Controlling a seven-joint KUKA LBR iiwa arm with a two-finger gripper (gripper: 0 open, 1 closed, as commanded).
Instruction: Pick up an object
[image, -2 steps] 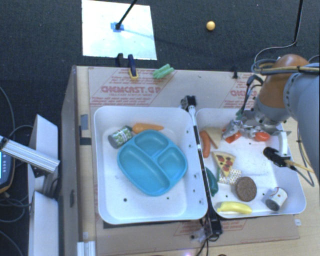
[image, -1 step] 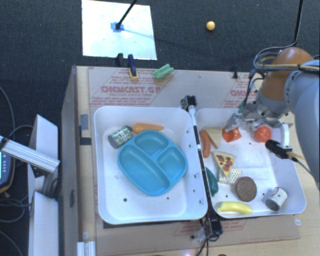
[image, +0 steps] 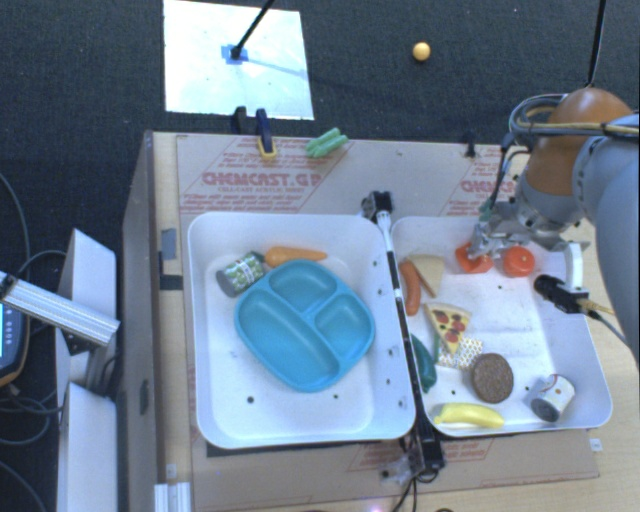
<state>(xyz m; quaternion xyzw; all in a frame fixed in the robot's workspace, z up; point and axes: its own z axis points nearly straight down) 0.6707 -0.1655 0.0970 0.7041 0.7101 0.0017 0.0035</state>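
Observation:
My gripper (image: 487, 243) hangs low over the far end of the right bin (image: 585, 350), under the grey arm with its orange band (image: 585, 110). It is right above a small red-orange piece (image: 471, 262) and beside a red tomato (image: 518, 261). I cannot make out whether it touches the piece. Further objects in this bin are a cheese wedge (image: 430, 270), an orange sausage-like piece (image: 411, 287), a pizza slice (image: 452, 330), a brown cookie (image: 492, 377), a banana (image: 470, 415), a grey can (image: 550, 397) and a green pepper (image: 422, 360).
The left bin (image: 215, 380) holds a blue divided plate (image: 305, 323), a carrot (image: 293, 256) and a green can (image: 241, 273). A black clamp (image: 381, 208) sits on the wall between the bins. A green item (image: 326, 143) lies on the bench behind the bins.

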